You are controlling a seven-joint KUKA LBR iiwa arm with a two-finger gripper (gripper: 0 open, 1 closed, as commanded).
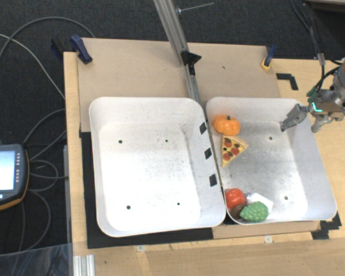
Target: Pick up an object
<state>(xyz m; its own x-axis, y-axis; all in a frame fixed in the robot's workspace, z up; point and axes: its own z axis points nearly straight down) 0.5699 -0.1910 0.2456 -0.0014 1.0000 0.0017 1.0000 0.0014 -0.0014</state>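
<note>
- Claw (303,121) hangs at the right bin's (293,171) upper right corner, over its rim, with its two fingers spread apart and nothing between them.
- We find the candidate objects all in the right bin, along its left wall: a small orange pumpkin (226,125) near the top, a pizza slice (232,149) just below it, and at the lower left corner a red tomato-like piece (234,198) beside a green bumpy piece (254,212), with a white scrap (261,200) touching them.
- We note the left bin (149,165) on the worktop (132,68) carries no items that we can make out.
- We judge the step in hand to be the approach: no object is selected or contacted yet, and the claw stands well apart from every item.
- We judge the next move calls for travel leftward across the bin, then a descent over one item; the pumpkin and pizza slice lie nearest.
- We caution that all items sit close to the bin wall, leaving little finger room on that side.
</note>
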